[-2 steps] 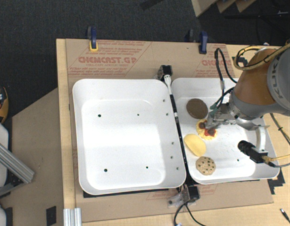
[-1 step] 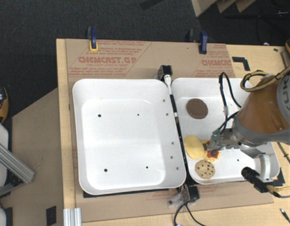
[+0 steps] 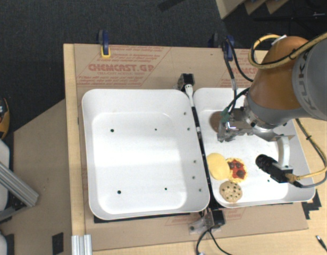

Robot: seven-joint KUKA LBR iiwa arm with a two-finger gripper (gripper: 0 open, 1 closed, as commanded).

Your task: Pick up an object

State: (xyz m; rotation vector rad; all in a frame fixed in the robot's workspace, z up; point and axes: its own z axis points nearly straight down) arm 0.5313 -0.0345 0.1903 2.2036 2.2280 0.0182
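Brown board (image 3: pixel 126 62) printed "CHEMCAST GP"

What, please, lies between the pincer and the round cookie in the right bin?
In the camera view, a pale yellow piece lies between the pincer and the cookie, with a red-topped piece touching its right side.
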